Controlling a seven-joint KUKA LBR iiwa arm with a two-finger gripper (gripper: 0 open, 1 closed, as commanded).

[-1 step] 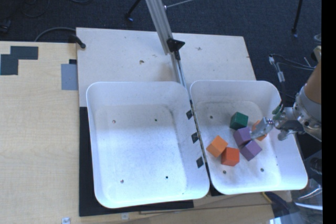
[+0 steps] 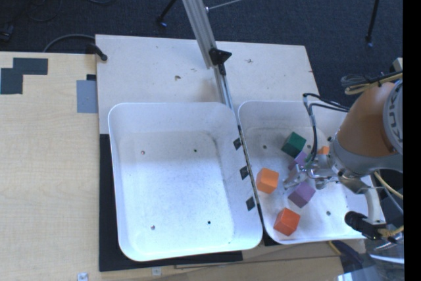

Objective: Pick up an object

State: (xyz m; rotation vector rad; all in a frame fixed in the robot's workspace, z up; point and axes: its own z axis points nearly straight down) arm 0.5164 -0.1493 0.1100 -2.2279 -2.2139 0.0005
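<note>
Gripper [image 2: 304, 176] low in right bin [image 2: 270, 116], beside purple block [image 2: 302, 194], near bin's right edge; cannot tell its state or whether it holds anything. Green block [image 2: 294, 143] and orange block [image 2: 267, 180] sit close; risk: nudging neighbours, closing off-centre.

left bin [image 2: 131, 135]: open floor | right bin [image 2: 263, 116]: blocks crowd centre, far corner free

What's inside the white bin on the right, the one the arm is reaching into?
The right-hand shallow white bin holds a dark green block, two orange cubes and a purple block beside the gripper. The arm covers the bin's right part.
</note>
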